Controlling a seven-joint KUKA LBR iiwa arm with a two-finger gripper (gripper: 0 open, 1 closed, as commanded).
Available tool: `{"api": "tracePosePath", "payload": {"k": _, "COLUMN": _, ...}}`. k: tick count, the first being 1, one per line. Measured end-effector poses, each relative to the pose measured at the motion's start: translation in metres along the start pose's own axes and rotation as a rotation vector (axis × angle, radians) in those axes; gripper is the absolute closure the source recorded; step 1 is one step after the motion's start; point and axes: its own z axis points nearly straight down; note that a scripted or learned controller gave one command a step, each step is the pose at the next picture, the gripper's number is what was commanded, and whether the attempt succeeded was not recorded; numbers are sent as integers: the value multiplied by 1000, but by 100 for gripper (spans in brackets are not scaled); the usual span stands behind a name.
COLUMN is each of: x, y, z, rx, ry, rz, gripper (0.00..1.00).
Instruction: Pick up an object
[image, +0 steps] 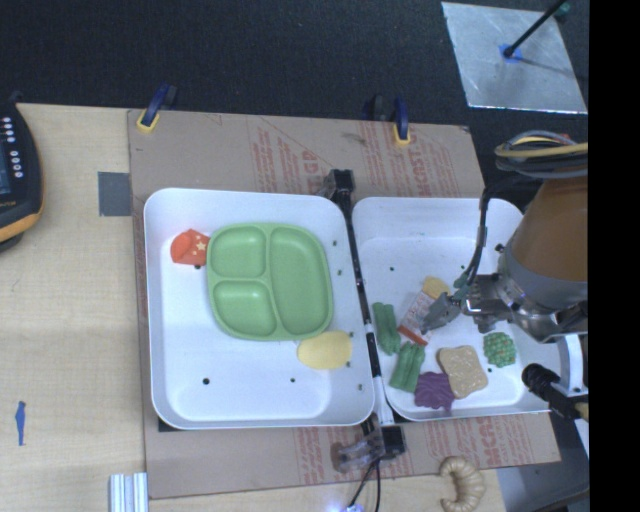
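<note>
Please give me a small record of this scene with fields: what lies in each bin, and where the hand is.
left bin: green divided plate, red piece beside the plate's left edge, yellow piece below the plate
right bin: two green pieces, purple piece, tan toast-like piece, green round piece, yellow piece
hand: low over the right bin, near a small red-and-white item
hand contents: cannot tell
</note>
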Motion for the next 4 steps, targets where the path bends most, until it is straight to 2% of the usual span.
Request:
{"api": "tracePosePath", "payload": {"k": 2, "x": 5, "y": -10, "z": 95, "rx": -9, "ry": -3, "rz": -2, "gripper": 0}}
{"api": "tracePosePath", "payload": {"k": 3, "x": -18, "y": 32, "z": 7, "rx": -19, "ry": -5, "rz": 0, "gripper": 0}}
{"api": "tracePosePath", "payload": {"k": 4, "x": 1, "y": 9, "z": 39, "rx": -2, "ry": 0, "rz": 0, "gripper": 0}}
